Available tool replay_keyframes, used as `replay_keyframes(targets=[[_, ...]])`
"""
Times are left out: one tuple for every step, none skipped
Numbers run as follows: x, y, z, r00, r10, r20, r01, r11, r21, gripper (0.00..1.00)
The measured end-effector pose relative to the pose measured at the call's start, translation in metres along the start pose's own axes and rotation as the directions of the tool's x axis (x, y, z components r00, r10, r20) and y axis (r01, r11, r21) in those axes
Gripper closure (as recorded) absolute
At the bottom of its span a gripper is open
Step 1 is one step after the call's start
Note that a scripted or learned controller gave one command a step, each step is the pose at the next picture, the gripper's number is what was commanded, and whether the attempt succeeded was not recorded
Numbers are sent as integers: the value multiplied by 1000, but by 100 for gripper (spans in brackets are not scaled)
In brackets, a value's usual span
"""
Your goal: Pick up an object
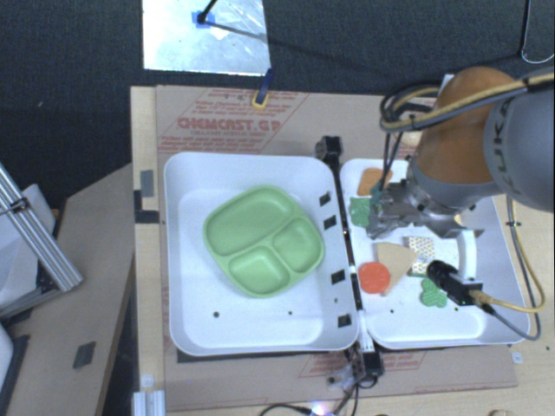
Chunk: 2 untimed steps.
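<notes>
We work from the largest item down. The bench (217, 111) carries 2 white bins. The left bin (195, 319) holds 1 green divided plate (263, 240). The right bin (451, 328) holds the small objects, and the arm (486, 137) hangs over its upper half, reaching in from the right.

The gripper (379, 219) sits low over the upper left part of the right bin, close to the divider between the bins. We cannot tell the state of its closing parts: the wrist body covers them from above, and nothing is visibly held.

Candidate objects, by size:
- 1 tan wedge (396, 259), just below the gripper, long axis running from upper right to lower left.
- 1 red-orange disc (374, 277), touching the tip of the wedge, further below.
- 1 green piece (359, 209), immediately left of the gripper.
- 1 orange piece (371, 180), just above it.
- 1 green leafy piece (433, 295), at lower right, well apart.

We judge the green piece nearest: it lies just to the left of the gripper, toward the divider. A short leftward correction before descent appears necessary; the divider wall may obstruct that side.
</notes>
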<state>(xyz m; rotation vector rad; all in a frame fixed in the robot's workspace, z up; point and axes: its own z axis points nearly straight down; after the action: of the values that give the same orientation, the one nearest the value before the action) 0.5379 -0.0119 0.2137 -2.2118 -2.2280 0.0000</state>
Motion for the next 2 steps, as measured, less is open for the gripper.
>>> replay_keyframes(targets=[[2, -11, -9, 1000, 4, 1, -4, 1000, -2, 100], [-1, -1, 0, 1000, 6, 2, -6, 1000, -3, 100]])
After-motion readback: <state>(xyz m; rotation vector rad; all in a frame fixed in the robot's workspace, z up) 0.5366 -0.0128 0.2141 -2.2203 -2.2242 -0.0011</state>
